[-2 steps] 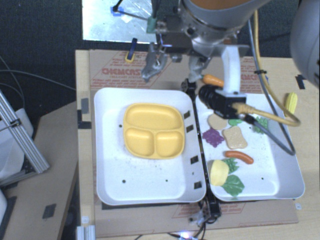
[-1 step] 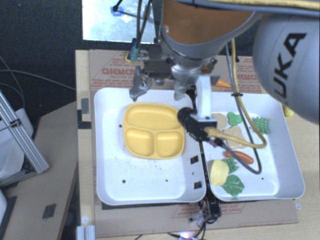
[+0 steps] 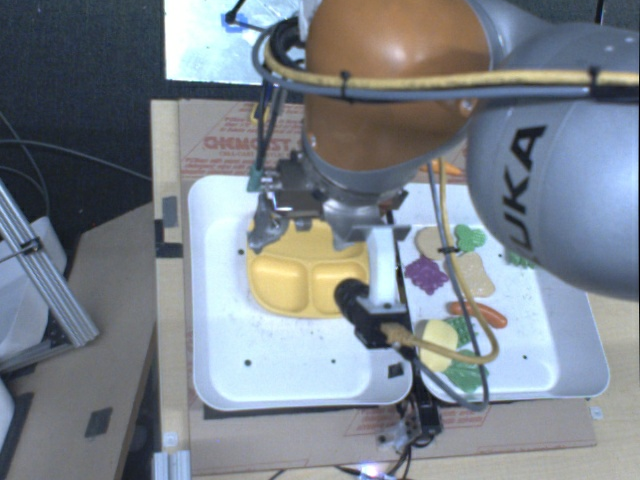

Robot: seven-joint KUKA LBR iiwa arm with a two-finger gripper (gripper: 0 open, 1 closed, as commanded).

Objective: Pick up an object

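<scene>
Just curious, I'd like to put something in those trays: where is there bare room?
The left bin has bare floor in front of the yellow divided dish and along its left wall. The right bin is crowded with toy food, bare only at its front right corner.

Glossy orange band (image 3: 390,58) on the smooth grey arm (image 3: 560,188) — yellow tray (image 3: 300,278) and white bins (image 3: 230,348) look like smooth plastic.
</scene>
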